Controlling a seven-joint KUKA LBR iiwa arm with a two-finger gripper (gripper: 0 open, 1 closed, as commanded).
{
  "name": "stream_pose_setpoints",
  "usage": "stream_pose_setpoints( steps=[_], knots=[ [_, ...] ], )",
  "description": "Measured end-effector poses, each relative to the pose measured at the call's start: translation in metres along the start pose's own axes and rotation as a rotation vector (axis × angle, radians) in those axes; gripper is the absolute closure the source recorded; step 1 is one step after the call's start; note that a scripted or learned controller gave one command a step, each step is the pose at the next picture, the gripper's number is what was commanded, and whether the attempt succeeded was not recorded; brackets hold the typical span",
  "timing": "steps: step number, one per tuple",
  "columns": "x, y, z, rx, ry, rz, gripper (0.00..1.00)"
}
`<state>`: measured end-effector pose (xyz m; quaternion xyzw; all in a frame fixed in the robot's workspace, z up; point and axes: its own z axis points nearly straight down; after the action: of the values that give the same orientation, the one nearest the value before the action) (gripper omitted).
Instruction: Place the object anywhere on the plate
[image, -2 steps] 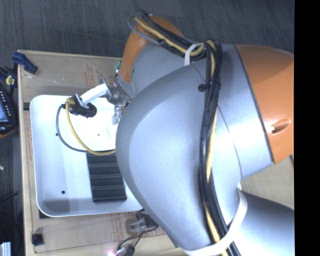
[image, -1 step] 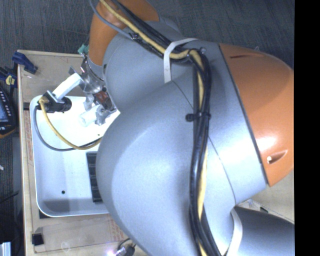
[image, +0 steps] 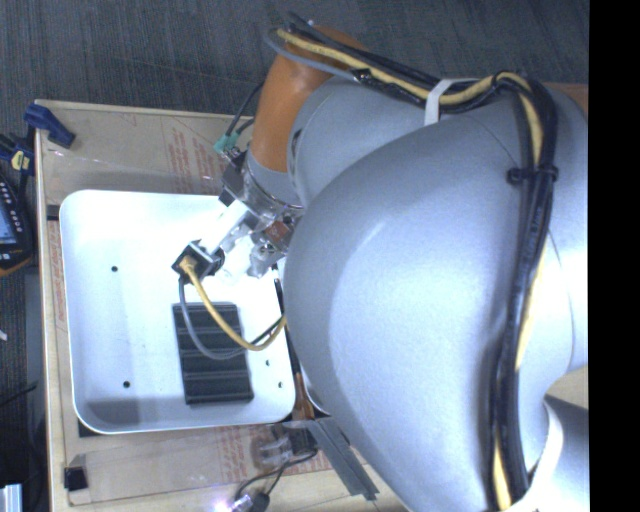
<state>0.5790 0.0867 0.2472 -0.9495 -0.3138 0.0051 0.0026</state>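
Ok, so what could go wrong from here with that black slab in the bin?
1. The slab lies flat on the bin floor, so a grasp may slip off its low edges.
2. It sits close to the bin wall at the view's bottom, so a descent there might strike the rim.
3. The arm covers the view's right side, so a collision there would likely go unseen.

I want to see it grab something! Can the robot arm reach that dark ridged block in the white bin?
Probably yes. The gripper hangs over the same white bin, close to the dark ridged block, and no other thing lies between them.
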Motion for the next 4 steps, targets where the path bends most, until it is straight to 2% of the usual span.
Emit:
stream_pose_setpoints(
  steps=[1,2,3,4],
  knots=[
    [0.036,0.050,0.050,-0.002,0.003,0.193,1.00],
    [0.005,0.010,0.057,-0.002,0.001,-0.591,1.00],
    [-0.060,-0.001,0.058,-0.003,0.001,-0.436,1.00],
    [-0.148,0.031,0.058,-0.005,0.003,-0.567,1.00]
  ],
)
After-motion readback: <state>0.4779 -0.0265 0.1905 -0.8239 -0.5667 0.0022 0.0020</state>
